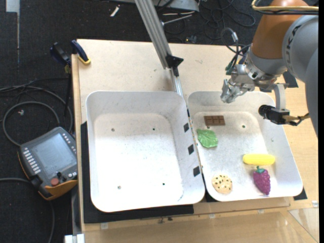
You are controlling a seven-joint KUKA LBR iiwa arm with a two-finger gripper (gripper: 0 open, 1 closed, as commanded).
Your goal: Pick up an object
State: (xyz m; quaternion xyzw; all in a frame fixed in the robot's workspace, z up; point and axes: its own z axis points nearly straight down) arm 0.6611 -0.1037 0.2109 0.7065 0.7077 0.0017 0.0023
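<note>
the counter [131, 65] is pale wood and sits on a dark floor [30, 44] with black cables lying about. two white bins sit side by side on it. the left bin [96, 105] takes up the middle of the frame. the right bin [291, 161] holds all the toys. a silver pole [152, 27] slants down from the top of the frame to where the two bins meet.

the arm [288, 29] comes in at the upper right. its gripper [230, 94] hangs over the far rim of the right bin, above and a little right of the chocolate bar [214, 120]. nothing is in the jaws, and you cannot tell if they are open or closed.

a green leaf [207, 138] lies just below the chocolate bar, close to the bin's left wall. a banana [258, 159] and purple grapes [262, 181] lie near the right wall, almost touching. a cookie [221, 184] sits by the front rim. the bin floor between the toys is bare.

a grey hand screen [48, 158] lies on the floor at the left.
</note>
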